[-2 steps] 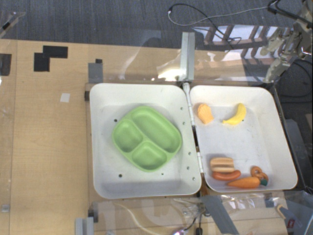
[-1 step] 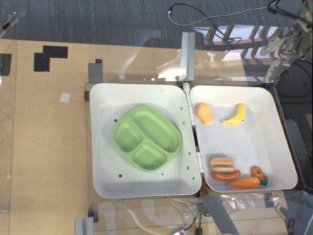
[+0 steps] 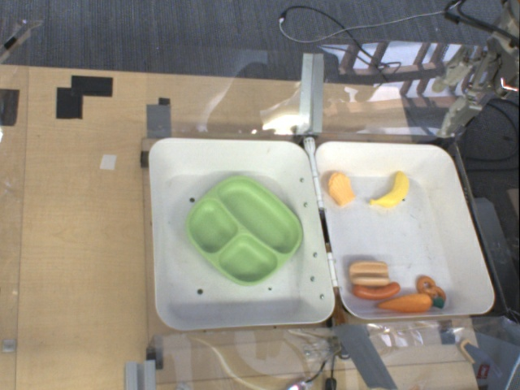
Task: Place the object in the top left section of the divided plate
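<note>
A green divided plate (image 3: 244, 228) with three sections lies tilted in the left white bin (image 3: 175, 295). All three sections are bare. The right bin (image 3: 439, 234) holds toy foods: an orange piece (image 3: 341, 189) and a yellow banana (image 3: 391, 192) near the top, and a hot dog bun (image 3: 370, 271), a red sausage (image 3: 376, 291), a carrot (image 3: 406, 303) and a small orange item (image 3: 428, 285) near the front. My gripper (image 3: 467, 96) hangs past the right bin's far right corner, away from every object, with nothing visibly in it.
A metal post (image 3: 312, 96) stands behind the divider between the bins. Cables (image 3: 341, 27) run over the dark floor at the back. The wooden bench (image 3: 73, 242) stretches out to the left of the bins.
</note>
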Controlling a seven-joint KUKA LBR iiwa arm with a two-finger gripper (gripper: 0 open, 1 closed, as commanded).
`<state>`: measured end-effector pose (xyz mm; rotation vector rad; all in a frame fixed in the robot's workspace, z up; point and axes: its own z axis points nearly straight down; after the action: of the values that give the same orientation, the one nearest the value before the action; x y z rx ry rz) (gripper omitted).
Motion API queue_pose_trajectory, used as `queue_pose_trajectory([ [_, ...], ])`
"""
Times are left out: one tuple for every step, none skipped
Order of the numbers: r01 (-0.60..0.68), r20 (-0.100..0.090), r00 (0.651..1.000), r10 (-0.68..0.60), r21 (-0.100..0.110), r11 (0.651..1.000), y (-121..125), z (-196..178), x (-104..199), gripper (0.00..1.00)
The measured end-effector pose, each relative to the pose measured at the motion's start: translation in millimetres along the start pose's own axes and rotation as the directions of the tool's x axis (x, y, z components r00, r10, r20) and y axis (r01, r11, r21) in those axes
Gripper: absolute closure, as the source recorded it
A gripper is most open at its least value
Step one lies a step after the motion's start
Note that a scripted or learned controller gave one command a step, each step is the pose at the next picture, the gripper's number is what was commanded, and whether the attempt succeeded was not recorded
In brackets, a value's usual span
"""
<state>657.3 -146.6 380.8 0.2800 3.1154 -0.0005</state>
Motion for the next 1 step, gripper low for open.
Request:
queue_pose_trajectory([
  [0.000, 0.000, 1.000, 0.000, 0.000, 1.000, 0.0, 0.0, 0.0, 0.00],
])
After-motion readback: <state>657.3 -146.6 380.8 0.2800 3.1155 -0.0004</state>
